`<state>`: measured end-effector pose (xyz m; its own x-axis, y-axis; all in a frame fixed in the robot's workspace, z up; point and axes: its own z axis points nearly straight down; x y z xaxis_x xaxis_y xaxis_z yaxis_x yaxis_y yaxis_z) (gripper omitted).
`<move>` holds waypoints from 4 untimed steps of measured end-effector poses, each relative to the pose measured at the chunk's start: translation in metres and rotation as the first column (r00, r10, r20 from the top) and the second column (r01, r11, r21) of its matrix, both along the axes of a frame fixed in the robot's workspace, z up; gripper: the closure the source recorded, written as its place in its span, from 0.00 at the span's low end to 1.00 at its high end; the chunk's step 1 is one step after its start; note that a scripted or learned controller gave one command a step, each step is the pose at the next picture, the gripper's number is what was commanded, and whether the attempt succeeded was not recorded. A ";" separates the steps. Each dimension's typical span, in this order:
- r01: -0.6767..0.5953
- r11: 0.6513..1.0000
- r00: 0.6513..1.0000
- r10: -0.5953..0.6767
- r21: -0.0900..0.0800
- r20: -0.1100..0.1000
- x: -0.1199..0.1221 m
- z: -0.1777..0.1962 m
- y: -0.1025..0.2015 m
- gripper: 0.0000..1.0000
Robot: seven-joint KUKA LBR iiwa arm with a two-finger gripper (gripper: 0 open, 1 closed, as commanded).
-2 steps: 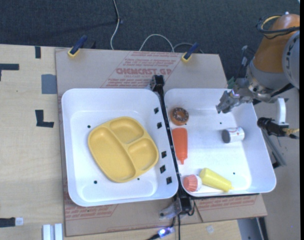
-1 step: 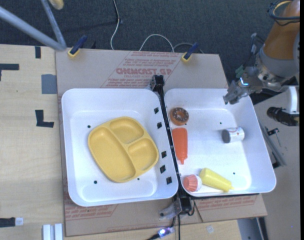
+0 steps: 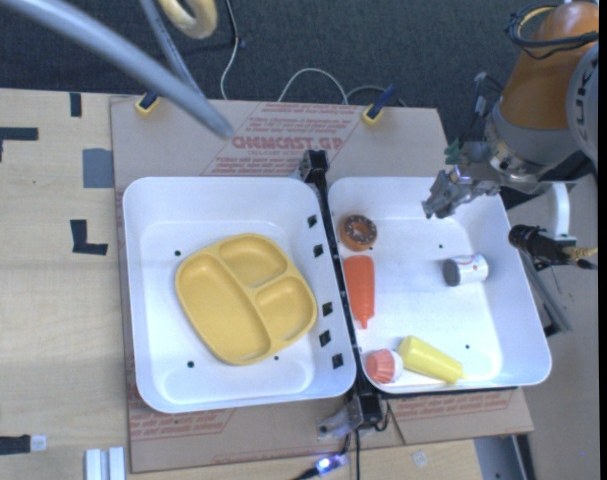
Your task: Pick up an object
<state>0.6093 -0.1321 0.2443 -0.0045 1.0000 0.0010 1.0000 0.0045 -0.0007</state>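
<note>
A: Grey metal, the tool (image 3: 441, 200) hangs over the far edge of the right bin (image 3: 523, 308), near its back wall. From this slanted view I cannot tell how wide it stands, and nothing shows in its grip.

B: What lies closest to it?

A: A small white and grey cylinder (image 3: 465, 269), lying on its side on the bin floor, a little below the tool. It looks hard, light and smooth, so I judge it may roll or slip; closing across its round body, at the middle, seems safest.

B: And further out?

A: Along the divider, a brown doughnut-like toy (image 3: 359, 230), then an orange carrot-shaped piece (image 3: 359, 288) just below it. At the near edge, a small red and white piece (image 3: 382, 366) sits beside a yellow wedge-like piece (image 3: 429, 359). All 4 look like light, stiff plastic.

B: The left bin (image 3: 153, 268)?

A: It holds 1 yellow divided plate (image 3: 245, 296), broad and flat, awkward for 2 fingers except at its rim.
</note>
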 end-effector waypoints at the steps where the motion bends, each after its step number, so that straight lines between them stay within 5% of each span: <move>1: 0.001 1.000 1.000 -0.001 0.000 -0.002 -0.026 0.005 0.044 1.00; 4: -0.001 1.000 1.000 0.001 0.000 -0.004 -0.106 -0.024 0.183 1.00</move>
